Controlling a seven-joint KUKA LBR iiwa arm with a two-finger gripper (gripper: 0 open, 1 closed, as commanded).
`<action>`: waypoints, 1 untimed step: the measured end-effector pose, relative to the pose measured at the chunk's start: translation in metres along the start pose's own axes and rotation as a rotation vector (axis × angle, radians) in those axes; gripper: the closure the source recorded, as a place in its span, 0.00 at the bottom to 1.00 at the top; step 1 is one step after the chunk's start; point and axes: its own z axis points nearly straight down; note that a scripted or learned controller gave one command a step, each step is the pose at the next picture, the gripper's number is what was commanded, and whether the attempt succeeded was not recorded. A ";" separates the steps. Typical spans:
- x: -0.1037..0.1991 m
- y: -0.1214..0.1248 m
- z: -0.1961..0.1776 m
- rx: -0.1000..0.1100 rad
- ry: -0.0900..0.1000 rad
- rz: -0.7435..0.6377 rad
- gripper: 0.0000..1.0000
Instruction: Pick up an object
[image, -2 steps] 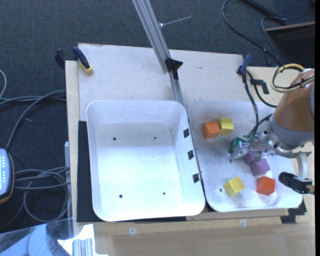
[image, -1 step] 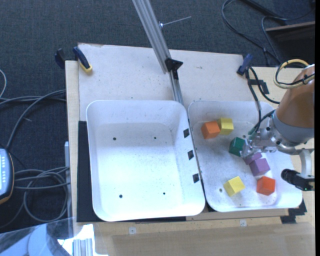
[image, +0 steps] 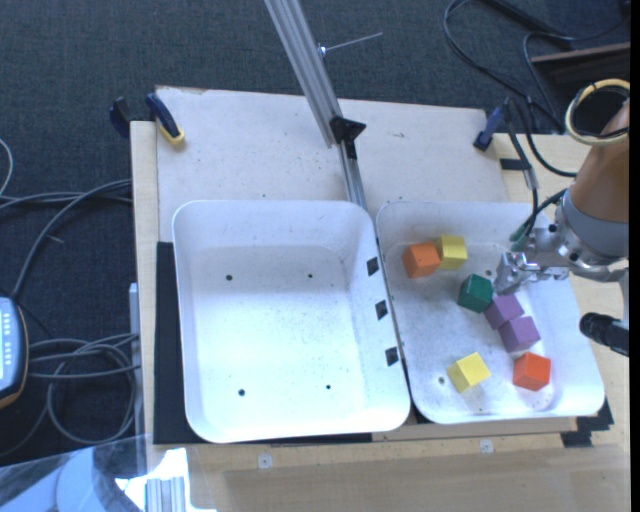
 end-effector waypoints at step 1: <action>0.000 0.002 -0.048 0.000 0.000 0.000 1.00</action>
